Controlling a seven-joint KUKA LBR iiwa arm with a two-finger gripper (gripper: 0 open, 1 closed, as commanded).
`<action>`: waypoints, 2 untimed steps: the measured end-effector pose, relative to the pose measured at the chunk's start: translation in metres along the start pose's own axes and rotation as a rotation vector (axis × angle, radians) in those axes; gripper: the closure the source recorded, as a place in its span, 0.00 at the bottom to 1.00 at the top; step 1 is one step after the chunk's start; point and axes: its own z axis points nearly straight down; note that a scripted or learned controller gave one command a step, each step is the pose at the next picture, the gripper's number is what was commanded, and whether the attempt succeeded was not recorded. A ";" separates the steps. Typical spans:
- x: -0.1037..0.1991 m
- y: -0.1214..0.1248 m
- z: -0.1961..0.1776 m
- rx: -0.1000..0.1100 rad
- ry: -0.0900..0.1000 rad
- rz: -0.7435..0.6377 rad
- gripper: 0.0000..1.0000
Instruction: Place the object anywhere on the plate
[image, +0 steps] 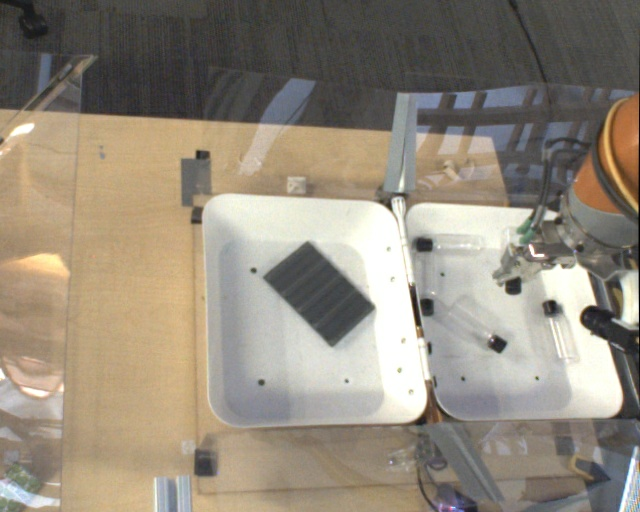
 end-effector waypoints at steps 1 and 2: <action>-0.014 0.040 -0.027 0.001 -0.001 -0.041 1.00; -0.040 0.064 -0.055 0.001 -0.002 -0.072 1.00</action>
